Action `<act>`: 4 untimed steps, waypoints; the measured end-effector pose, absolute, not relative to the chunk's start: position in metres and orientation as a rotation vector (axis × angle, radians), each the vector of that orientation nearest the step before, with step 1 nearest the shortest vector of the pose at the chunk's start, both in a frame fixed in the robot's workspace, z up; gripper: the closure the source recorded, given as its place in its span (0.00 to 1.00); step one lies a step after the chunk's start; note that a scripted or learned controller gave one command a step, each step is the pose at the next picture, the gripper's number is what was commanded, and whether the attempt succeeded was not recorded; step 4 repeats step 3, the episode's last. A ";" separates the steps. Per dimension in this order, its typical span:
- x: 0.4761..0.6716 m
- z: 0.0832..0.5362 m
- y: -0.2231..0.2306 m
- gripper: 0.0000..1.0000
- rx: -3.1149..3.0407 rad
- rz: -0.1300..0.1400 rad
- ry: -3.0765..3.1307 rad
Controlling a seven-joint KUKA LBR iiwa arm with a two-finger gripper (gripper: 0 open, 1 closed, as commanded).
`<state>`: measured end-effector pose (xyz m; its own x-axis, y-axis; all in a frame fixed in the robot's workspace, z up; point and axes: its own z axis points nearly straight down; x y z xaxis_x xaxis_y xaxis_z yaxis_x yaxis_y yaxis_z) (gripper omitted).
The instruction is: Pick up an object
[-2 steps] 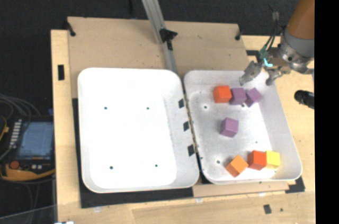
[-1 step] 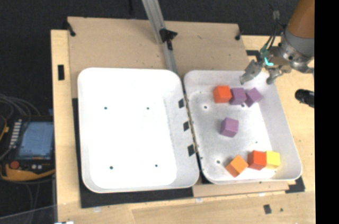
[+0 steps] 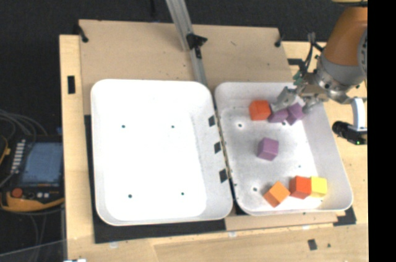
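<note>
The grey arm's two-finger gripper [image 3: 291,107] sits low in the right white bin [image 3: 322,149], its jaws around small purple blocks [image 3: 288,114] beside an orange cube [image 3: 260,109]; whether they grip I cannot tell; best to close squarely on one block, clear of the cube, before lifting.

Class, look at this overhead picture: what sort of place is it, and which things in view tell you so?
Probably a robotics lab: a grey-and-orange arm reaches over two white bins on a bench, with coloured blocks for grasping practice.
</note>
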<state>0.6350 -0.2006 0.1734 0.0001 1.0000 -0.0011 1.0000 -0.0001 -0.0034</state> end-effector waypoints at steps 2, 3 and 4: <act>0.633 0.128 -0.210 0.00 -2.237 -0.012 -2.233; 0.634 0.138 -0.212 1.00 -2.242 -0.012 -2.234; 0.634 0.138 -0.212 1.00 -2.242 -0.012 -2.234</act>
